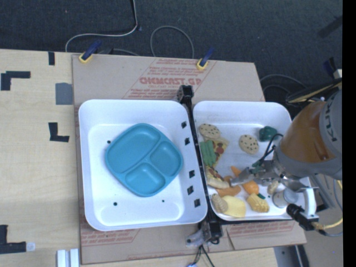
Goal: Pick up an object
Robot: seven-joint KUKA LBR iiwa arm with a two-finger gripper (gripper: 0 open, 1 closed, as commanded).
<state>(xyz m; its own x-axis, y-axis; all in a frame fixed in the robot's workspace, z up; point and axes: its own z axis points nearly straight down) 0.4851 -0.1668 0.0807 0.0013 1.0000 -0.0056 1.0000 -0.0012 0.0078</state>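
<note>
The claw (pixel 240 177) is lowered into the right bin (pixel 281 111) among toy food pieces, just above an orange piece (pixel 230 192), though whether it is spread or pinching anything cannot be told, while a blue divided plate (pixel 144 158) is seen in the left bin (pixel 89 149).

Gripper (pixel 240 178) low over right bin (pixel 239 109), amid food pieces. Orange piece (pixel 252 187) just right of tip; cookie (pixel 248 143) above it; green piece (pixel 207 151) to its left. Blue divided plate (pixel 144 159) far left, left bin (pixel 89 166).
</note>
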